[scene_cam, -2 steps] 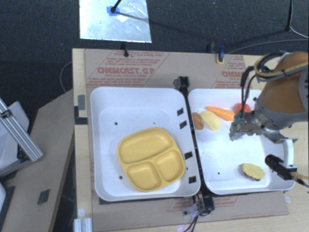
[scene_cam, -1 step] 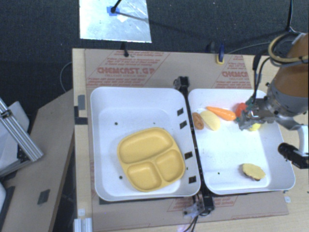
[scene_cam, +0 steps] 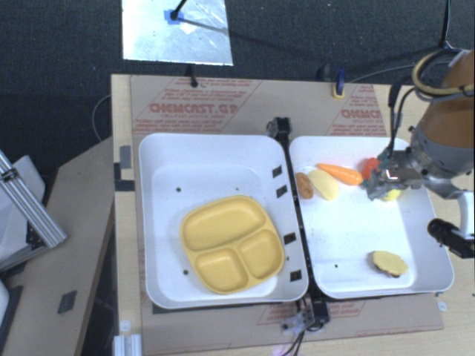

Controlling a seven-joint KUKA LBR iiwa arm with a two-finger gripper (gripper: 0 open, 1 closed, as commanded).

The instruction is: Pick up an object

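in the right bin, several small food-like pieces: an orange carrot lying near the far wall, touching a pale yellow piece just beside it toward the divider; a small brown-orange slice next to the divider itself; a red piece at the carrot's right end, partly hidden by the tool. a flat yellow-brown piece alone near the front right corner, well apart from the rest. a bit of yellow peeking from under the tool, too covered to identify.

gripper down low over the right bin's far right area, right beside the red piece and over the yellow bit. cannot tell how it stands, released or clenched, and nothing plainly seen in its grasp.

grey arm with orange band entering from the right, above the bin's right wall.

in the left bin, a yellow three-compartment tray, lying flat and turned at an angle, toward the front.

both bins side by side on a cardboard-covered bench. farther back, a shiny square sheet on dark floor.
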